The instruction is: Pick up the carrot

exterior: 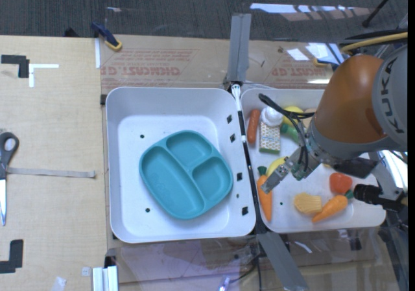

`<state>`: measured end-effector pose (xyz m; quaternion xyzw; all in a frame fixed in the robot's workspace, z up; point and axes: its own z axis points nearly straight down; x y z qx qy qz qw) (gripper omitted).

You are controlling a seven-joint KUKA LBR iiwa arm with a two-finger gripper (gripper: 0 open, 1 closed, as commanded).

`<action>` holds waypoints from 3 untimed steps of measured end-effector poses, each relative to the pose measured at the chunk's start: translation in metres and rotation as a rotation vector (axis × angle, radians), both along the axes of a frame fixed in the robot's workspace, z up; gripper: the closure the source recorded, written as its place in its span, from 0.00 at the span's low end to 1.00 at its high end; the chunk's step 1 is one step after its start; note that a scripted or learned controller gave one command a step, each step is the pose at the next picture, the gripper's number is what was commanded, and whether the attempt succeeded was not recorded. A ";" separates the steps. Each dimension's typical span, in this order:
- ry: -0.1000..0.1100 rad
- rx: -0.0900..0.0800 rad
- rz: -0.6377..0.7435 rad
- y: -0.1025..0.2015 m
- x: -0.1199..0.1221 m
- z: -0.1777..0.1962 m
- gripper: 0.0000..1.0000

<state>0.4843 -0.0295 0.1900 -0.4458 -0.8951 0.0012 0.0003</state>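
The carrot (265, 199) lies against the left wall of the right bin (369, 217), near its front corner. The gripper (272, 181) is low over the carrot's upper end. Whether it is released or clenched cannot be told, so the grasp and lift are judged outstanding. Corn (308, 203), a tomato (340, 183) and a second orange piece (334, 207) lie toward the bin's front. The left wall crowds the approach.

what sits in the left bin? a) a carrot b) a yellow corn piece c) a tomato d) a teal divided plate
d, since the teal plate lies alone on the left bin's floor, while the food items are in the right bin.
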 end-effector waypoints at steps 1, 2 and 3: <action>0.000 0.000 -0.097 0.035 -0.005 0.000 0.00; 0.000 0.000 -0.097 0.035 -0.005 0.000 0.00; 0.000 0.000 -0.097 0.035 -0.005 0.000 0.00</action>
